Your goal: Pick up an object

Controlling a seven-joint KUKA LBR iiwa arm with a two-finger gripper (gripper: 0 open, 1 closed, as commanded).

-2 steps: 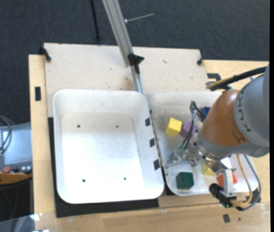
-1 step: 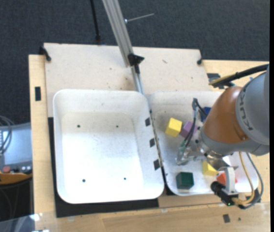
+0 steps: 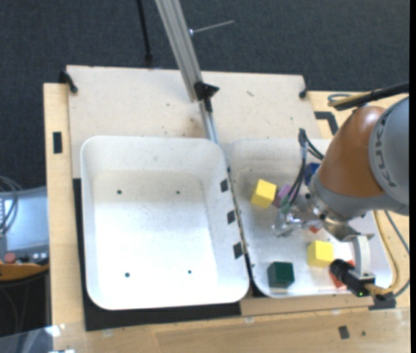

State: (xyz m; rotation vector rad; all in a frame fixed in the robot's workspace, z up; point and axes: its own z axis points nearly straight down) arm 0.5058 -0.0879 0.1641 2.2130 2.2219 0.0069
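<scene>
Item: KUKA arm (image 3: 362,164), grey with an orange band, is reaching in over the right side of the desk (image 3: 120,101) and is hanging above the right bin (image 3: 256,157). Its end effector (image 3: 290,223), a small metallic assembly, is pointing down toward the middle of that bin's floor; how far its fingers are standing apart cannot be told, and nothing is showing between them.

Item: right bin, shallow and white, is sitting by the desk's right edge and is holding three blocks.
- Yellow cube (image 3: 264,193) is lying in the bin's left half, toward the far wall, just beside the end effector on its left.
- Second yellow cube (image 3: 320,253) is lying toward the bin's near right part, close below the arm's wrist.
- Dark green cube (image 3: 281,273) is resting against the bin's near wall, left of the second yellow cube and apart from it.

Item: left bin (image 3: 94,197), shallow and white, is sitting beside the right bin, their inner walls touching.

Item: aluminium rail (image 3: 178,35) is slanting over the desk's far edge toward the gap between the bins.

Item: handheld control pendant (image 3: 17,230) is lying off the desk's left edge.
</scene>
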